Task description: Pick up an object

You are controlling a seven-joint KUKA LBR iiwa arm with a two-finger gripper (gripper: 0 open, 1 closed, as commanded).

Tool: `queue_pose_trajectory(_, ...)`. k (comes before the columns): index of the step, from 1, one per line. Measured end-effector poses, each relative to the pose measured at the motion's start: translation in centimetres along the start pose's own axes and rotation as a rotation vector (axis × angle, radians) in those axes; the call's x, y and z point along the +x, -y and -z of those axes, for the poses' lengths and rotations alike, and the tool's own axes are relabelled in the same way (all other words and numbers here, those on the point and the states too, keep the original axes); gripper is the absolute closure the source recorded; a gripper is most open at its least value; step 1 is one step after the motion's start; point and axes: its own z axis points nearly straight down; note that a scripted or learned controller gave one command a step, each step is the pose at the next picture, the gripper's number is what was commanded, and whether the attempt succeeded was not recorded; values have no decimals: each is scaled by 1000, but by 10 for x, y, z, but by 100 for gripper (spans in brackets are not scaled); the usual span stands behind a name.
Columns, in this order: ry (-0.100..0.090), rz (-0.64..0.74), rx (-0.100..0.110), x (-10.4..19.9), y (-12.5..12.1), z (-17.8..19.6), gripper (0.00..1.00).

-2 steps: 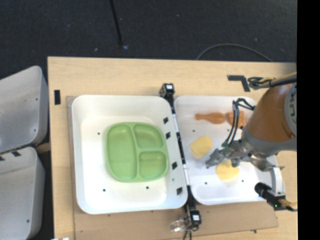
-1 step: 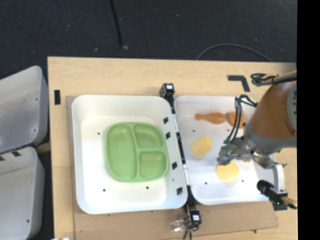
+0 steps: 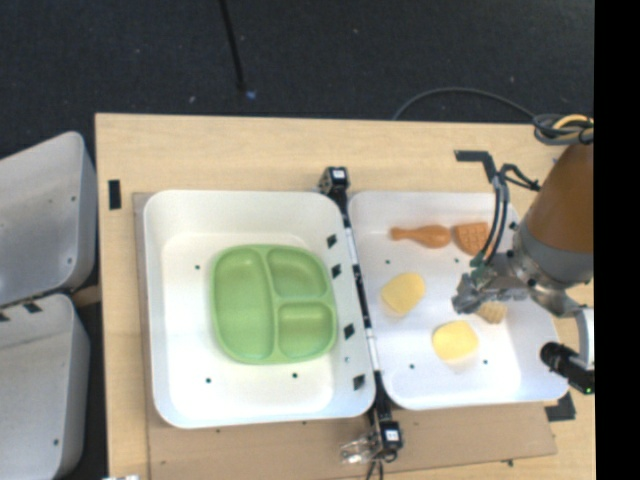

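1. Reaching in from the right of the camera view, the grey arm with its orange band point(image 3: 568, 200) hangs over the right-hand shallow white bin point(image 3: 420, 383).
2. Its two-finger gripper point(image 3: 483, 298) sits low above the bin floor near the bin's right side; how far apart the fingers stand cannot be told, since the dark wrist parts blur together.
3. A small tan, bristly-looking object point(image 3: 491, 313) lies directly at the gripper's tip, touching or just under it; whether it is gripped cannot be told.
4. A pale yellow rounded lump point(image 3: 403, 293) lies left of the gripper, near the middle of the same bin.
5. A second yellow rounded lump point(image 3: 455, 341) lies below and slightly left of the gripper, apart from the first.
6. A brown drumstick-shaped toy point(image 3: 421, 235) lies toward the far side of that bin, with an orange ridged piece point(image 3: 471, 236) just beside its right end.
7. The left-hand shallow white bin point(image 3: 165, 378) holds a light green plastic tray with three compartments point(image 3: 271, 302), lying flat at its centre.
8. Both bins sit side by side on a light wooden bench top point(image 3: 250, 153).
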Motion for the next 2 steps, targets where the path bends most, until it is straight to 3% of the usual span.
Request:
queue_pose_trajectory(1, 0, 2, -1, 7, -3, 60, 100)
queue_pose_trajectory(2, -1, 2, 2, 6, -5, 88, 100)
